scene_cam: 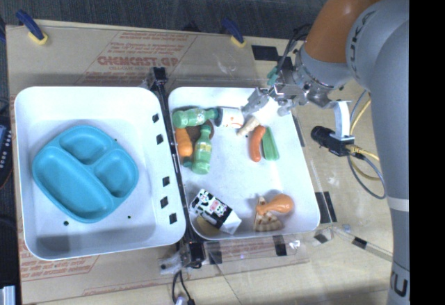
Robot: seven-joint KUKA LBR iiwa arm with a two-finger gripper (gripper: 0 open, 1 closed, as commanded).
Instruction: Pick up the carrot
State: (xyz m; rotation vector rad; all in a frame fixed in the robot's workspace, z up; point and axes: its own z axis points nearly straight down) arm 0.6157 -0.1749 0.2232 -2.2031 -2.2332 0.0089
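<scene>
Arm's [368, 26] looming highest over the table, reaching in with the gripper [252, 108] hovering over the right bin's [229, 189] far end. Can't tell whether it's spread or closed, honestly.

I'm reading the brighter orange piece as the carrot [183, 144]. It's lying well out beyond the gripper, away from the arm, by the bin's inner wall. It's sitting tucked against two green bottles [202, 151], probably just where the pile settled. Its long axis is running along that wall, slimmer end seemingly pointing toward the bin's near edge. A redder sausage-looking thing [257, 142] is lying right under the gripper.
</scene>
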